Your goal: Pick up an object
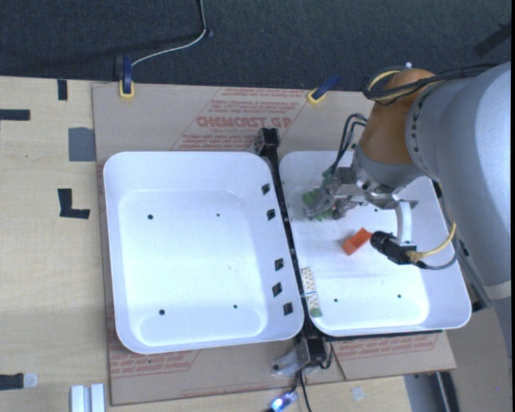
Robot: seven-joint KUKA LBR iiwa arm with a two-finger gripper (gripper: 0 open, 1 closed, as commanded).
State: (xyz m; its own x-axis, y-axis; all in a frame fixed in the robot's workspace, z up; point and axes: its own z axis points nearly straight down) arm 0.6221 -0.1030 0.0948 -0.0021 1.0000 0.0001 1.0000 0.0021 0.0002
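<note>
Cardboard (240, 118) under both bins reads "CHEMCAST" faintly.

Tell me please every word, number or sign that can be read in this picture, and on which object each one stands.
"CHEMCAST GP": red print, seen upside down, on the brown sheet under the bins; partly blurred, so the reading is uncertain.
Smaller red lines beside it: too blurred to read.
Label strip on the right bin's left rim: too small to read.
</note>
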